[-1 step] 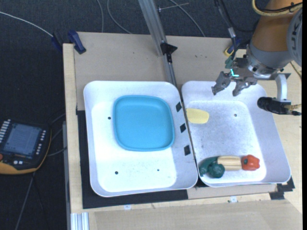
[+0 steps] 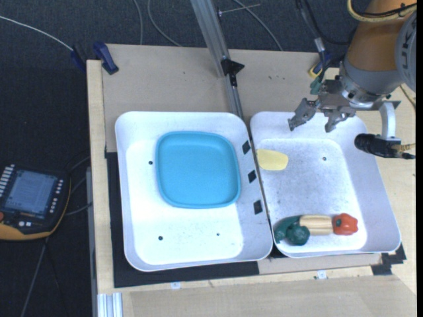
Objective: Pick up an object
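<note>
The gripper is hanging over the far rim of the right bin, its two fingers spread wide with nothing between them. Below it the bin's middle is lying open — a broad bare stretch of speckled floor.

Four objects are sitting in that bin, all pushed to its edges. One pale yellow piece is resting against the left wall, close to the divide between the bins. Along the near wall three are lined up touching: a dark green vegetable, a tan cylinder and a red pepper — each crowding the rim and its neighbour.

The left bin is holding one blue square plate, set towards its far side.

A handheld pendant is lying off the bench to the left.
</note>
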Robot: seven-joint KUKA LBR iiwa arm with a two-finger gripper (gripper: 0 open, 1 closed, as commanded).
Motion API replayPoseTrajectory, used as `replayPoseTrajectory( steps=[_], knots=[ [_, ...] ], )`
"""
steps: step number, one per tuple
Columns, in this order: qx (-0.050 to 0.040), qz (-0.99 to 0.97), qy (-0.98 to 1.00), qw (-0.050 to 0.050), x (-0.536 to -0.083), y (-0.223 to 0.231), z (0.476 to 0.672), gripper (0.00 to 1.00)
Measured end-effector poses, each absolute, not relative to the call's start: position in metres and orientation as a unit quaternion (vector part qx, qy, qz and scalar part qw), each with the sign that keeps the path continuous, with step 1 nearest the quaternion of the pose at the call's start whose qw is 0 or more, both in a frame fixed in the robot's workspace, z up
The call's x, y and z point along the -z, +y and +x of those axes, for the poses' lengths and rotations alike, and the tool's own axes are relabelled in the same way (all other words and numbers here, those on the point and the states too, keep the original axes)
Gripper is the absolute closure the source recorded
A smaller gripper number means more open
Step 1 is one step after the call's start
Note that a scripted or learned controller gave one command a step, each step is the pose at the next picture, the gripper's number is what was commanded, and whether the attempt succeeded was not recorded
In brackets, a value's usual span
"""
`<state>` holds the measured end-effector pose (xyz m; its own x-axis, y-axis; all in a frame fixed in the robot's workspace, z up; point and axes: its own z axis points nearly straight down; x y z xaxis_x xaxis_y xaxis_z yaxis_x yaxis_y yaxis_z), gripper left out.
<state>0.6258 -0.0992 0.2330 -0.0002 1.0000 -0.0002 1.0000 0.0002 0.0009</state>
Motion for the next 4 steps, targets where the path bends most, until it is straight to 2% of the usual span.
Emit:
replayPoseTrajectory(
  steps=[1,2,3,4],
  knots=[
    [0.0010,0.707,0.707,-0.001,-0.191,-0.101,0.625,0.00],
    [0.0016,0.707,0.707,-0.002,-0.129,-0.096,0.626,0.00],
    [0.0008,0.707,0.707,-0.001,-0.094,-0.096,0.625,0.00],
    [0.0001,0.708,0.706,0.001,-0.107,-0.098,0.626,1.00]
  ],
)
